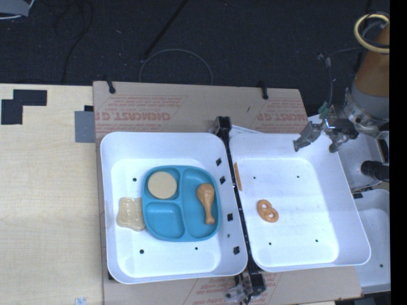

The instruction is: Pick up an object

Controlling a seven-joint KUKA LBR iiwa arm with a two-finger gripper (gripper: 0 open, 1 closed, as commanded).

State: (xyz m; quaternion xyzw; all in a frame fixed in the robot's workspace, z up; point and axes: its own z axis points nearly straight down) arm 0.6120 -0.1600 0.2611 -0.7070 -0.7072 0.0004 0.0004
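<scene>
Pretzel (pixel 268 211) is lying flat in the right bin (pixel 343 234), a little left of that bin's middle, well apart from the gripper (pixel 322 138). Gripper is hovering over the bin's far right corner with its two fingers spread apart and nothing between them. From the gripper, the pretzel is sitting at about seven o'clock, so any reach is looking like a travel down-left across the bin floor. Its long axis is running roughly ten to four. Blue tray (pixel 166 222) is resting in the left bin (pixel 117 170), farther off.
</scene>
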